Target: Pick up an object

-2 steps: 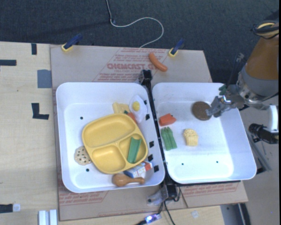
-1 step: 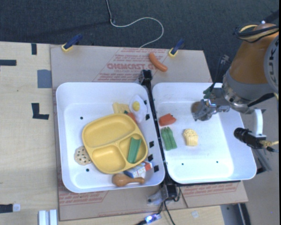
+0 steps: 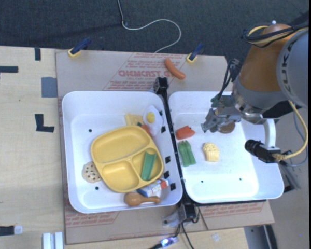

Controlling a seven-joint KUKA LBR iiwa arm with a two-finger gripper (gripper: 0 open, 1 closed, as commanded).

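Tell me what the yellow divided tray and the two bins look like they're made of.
Yellow divided tray: likely molded plastic, smooth with a soft sheen and rounded compartment walls. Left bin and right bin: probably glossy white plastic, with rounded corners and rolled rims, though coated metal can't be ruled out.

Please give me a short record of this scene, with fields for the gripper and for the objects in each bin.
gripper: above the right bin, near its back
right bin objects: corn piece, green piece, orange-red piece
left bin objects: yellow divided tray, green item in tray, cookie, drumstick
outside bins: sausage on cardboard
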